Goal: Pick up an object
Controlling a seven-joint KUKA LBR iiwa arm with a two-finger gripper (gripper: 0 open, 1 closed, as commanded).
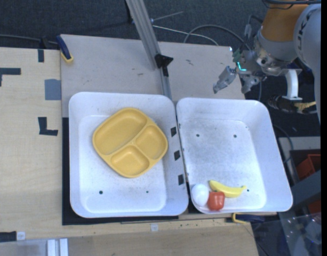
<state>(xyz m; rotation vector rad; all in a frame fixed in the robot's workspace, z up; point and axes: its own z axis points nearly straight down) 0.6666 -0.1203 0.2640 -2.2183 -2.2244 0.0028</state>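
A: Where are the jaws?
B: The gripper (pixel 227 81) hangs above the tabletop (pixel 115 63) beyond the right bin (pixel 227 143) — jaws spread, holding nothing.
A: And the objects?
B: Banana (pixel 227 189), red pepper (pixel 216 200) and white ball (pixel 199 194) — right bin's near edge

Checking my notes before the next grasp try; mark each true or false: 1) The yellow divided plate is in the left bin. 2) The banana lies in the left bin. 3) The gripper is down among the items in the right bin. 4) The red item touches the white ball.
1) True: the yellow divided plate lies in the left bin.
2) False: the banana lies in the right bin, near its front edge.
3) False: the gripper is above the bin's far edge.
4) True: the red item touches the white ball.
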